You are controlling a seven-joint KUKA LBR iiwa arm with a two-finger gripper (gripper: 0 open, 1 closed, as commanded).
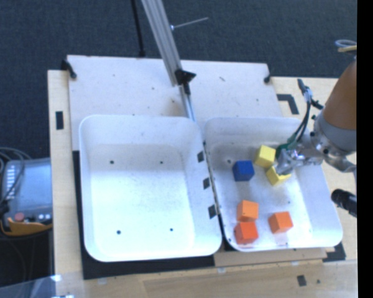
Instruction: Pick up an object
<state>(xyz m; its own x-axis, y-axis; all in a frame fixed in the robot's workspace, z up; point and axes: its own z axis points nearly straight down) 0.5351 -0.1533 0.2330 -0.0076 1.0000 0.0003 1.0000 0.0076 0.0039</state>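
Camera view: tool [286, 164] low in right bin [323, 228], between 2 yellow cubes [266, 155]
Tool state: cannot tell
Nearby: blue cube [243, 171], 3 orange cubes [248, 210]

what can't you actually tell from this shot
- Tool: in the camera view its fingers are too small and blurred to separate from the wrist hardware.
- Lower yellow block: partly covered by the tool, so contact or grip is unclear.
- Arm: cut off at the right side.
- Left bin: dark specks too small to identify.
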